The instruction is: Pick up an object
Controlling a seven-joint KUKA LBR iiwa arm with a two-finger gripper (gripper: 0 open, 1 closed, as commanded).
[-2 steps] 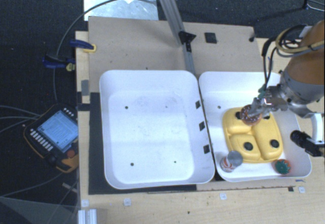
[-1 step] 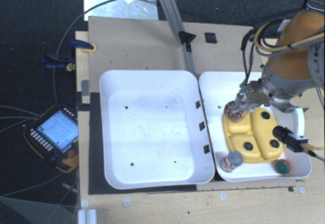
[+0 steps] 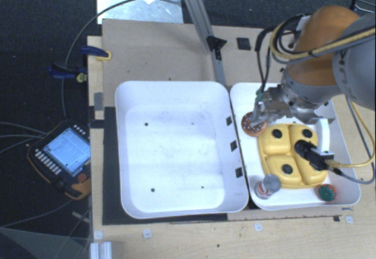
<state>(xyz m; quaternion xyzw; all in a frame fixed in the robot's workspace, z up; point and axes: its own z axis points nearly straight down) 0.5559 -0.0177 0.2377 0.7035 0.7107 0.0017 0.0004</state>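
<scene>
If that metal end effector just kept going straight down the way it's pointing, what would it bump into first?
Probably the small brown round object in the right bin: the end effector hangs just above it. Depth is hard to judge from above, so it might meet the bin floor beside it.

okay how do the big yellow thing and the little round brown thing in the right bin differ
The yellow object is far larger than the brown round object, taking up much of the right bin. The yellow object is lumpy with dark round holes; the brown object is a small flat-looking disc. The yellow object lies mid-bin, the brown object sits nearer the bin's left wall, close beside the gripper. Both rest in the same bin.
</scene>
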